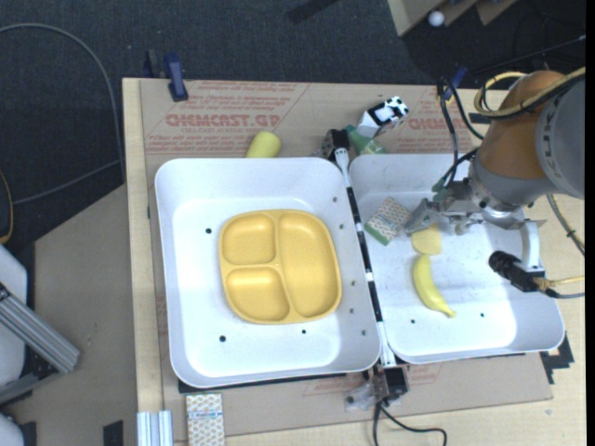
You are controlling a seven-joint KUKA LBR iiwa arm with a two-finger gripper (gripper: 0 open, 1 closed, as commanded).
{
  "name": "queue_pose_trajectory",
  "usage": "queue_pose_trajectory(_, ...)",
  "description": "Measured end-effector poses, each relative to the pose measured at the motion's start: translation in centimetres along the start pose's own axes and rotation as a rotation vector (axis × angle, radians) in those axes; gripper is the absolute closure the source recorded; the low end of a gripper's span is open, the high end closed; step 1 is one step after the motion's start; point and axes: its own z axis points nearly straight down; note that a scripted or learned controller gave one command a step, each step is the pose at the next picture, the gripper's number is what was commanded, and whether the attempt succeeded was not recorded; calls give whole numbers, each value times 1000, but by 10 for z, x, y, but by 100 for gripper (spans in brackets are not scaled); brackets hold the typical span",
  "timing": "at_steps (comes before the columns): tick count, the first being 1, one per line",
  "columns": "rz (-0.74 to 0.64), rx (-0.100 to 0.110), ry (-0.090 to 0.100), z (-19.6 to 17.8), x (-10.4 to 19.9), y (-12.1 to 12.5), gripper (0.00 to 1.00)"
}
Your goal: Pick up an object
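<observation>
In the right bin [521, 328], gripper [435, 214] hovers low beside a small yellow piece [427, 242] and banana [429, 287]. Can't tell its state; nothing visibly held. Judging by that, the pick remains undone.

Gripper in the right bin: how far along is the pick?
Done: the gripper is down in the right bin, just above a small yellow piece, with the banana below. In hand: nothing visibly held. Left: grasp and lift; both objects lie on the bin floor. The yellow divided plate sits in the left bin.
</observation>
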Motion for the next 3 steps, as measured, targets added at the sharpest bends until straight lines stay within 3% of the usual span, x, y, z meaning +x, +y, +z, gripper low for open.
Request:
queue_pose_trajectory(1,-2,2,0,10,31,-28,0)
queue_pose_trajectory(2,0,2,0,10,37,-81,0)
queue_pose_trajectory(3,1,0,0,1,38,-80,100)
